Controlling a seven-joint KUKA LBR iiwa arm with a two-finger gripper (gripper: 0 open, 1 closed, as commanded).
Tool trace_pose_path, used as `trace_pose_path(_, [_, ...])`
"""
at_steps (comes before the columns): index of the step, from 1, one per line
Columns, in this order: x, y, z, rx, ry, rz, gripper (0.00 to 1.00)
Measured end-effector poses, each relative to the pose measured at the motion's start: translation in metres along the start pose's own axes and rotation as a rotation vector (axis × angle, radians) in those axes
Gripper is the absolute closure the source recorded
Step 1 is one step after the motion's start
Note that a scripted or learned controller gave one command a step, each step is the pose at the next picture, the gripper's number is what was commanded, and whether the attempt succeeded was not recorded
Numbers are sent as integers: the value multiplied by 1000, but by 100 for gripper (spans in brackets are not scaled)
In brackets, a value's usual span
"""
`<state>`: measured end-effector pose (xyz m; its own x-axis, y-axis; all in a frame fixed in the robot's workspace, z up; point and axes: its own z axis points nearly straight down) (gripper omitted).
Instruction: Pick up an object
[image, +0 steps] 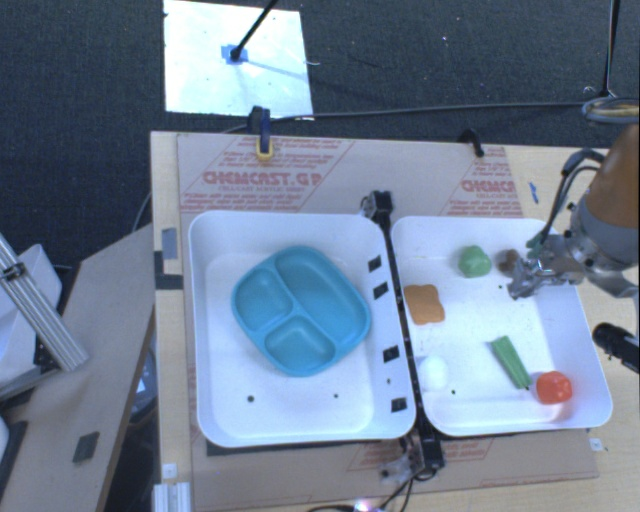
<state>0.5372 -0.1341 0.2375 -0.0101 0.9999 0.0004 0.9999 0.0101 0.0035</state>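
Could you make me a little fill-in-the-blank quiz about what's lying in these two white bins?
1. The blue tray lies in the ____ bin as the camera sees it.
2. The tray has ____ compartments.
3. The red ball lies right next to the ____ stick.
4. The gripper is over the ____ bin, near the green lump.

Missing words: left; three; green; right
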Motion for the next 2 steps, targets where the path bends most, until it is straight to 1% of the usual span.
trace_pose_path(2, [106, 30, 19, 2, 1, 0, 100])
